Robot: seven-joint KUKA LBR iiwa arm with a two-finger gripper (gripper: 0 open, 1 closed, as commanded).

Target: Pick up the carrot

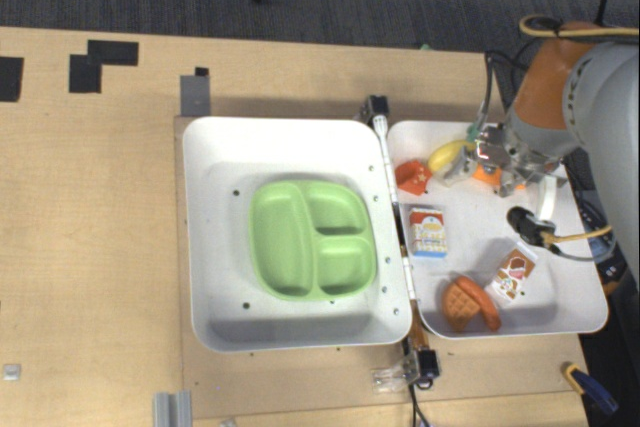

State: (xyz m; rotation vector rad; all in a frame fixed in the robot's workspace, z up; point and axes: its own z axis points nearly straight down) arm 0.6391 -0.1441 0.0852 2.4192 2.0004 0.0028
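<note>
Nearest, at the front rim of the right bin, lie a brown waffle-like piece and a reddish-orange oblong, touching one another. Just behind them rests a small printed packet, tilted. Further in, near the wall shared with the left bin, a small carton lies flat.

The left bin holds a green divided plate, set about centrally.

Beyond the carton, a red-orange item sits close to the dividing wall, and a yellow item lies just behind it.

The carrot shows as a bright orange patch in the far part of the right bin, just right of the yellow item. It lies directly at the gripper, which covers most of it. Whether the gripper is apart or closed on the carrot cannot be told; the wrist hides the contact.

The arm enters from the right, its orange band above the far rim of the bin. A black cable loops over the bin's right side.

Both bins rest on the tan table.
</note>
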